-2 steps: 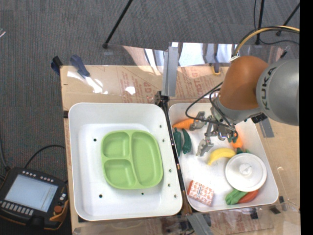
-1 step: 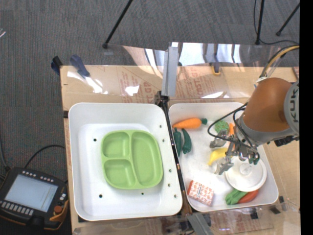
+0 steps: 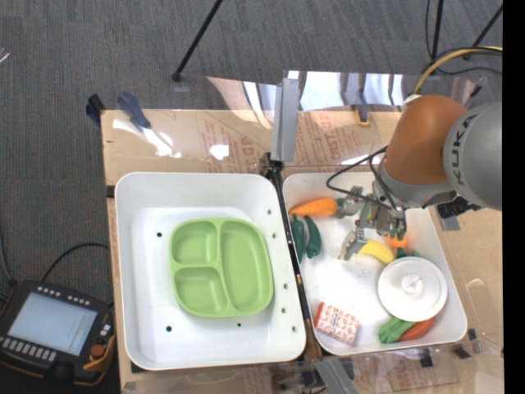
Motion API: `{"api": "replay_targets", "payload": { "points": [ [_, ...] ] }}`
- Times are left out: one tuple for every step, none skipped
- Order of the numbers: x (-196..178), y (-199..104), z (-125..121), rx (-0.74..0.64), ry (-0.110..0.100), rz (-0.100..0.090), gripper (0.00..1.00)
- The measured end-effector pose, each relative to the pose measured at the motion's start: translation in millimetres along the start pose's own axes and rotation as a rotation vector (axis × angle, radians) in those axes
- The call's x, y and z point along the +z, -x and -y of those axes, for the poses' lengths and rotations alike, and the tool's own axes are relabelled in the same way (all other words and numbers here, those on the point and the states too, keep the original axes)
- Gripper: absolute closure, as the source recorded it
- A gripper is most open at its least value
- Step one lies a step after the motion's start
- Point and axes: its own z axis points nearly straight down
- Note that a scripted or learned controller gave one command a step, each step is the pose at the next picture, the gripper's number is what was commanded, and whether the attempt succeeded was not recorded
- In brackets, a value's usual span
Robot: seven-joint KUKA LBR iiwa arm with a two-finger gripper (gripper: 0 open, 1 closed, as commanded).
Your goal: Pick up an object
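My gripper (image 3: 349, 226) hangs over the upper middle of the right bin (image 3: 328, 279), its fingers spread open with nothing between them. An orange carrot (image 3: 315, 208) lies just to its upper left. A yellow banana (image 3: 376, 252) lies right beside the lower finger, and I cannot tell whether they touch. Two dark green peppers (image 3: 306, 236) rest by the bin's left wall. A white round lid (image 3: 412, 288) sits below right of the gripper. A small orange piece (image 3: 398, 240) shows under the wrist, partly hidden.
The left bin (image 3: 139, 220) holds a green divided plate (image 3: 221, 267). An orange patterned box (image 3: 337, 322) and a green and red vegetable pair (image 3: 404, 328) lie along the right bin's front. A metal post (image 3: 284, 125) stands behind the bins.
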Motion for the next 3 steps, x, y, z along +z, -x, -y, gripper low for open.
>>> {"api": "replay_targets", "payload": {
  "points": [
    [-2, -2, -32, 0.124, -0.027, -0.008, 0.0],
    [0, -21, 75, 0.241, -0.006, -0.001, 0.0],
    [0, -19, -21, 0.263, 0.001, -0.001, 0.0]
  ]
}}
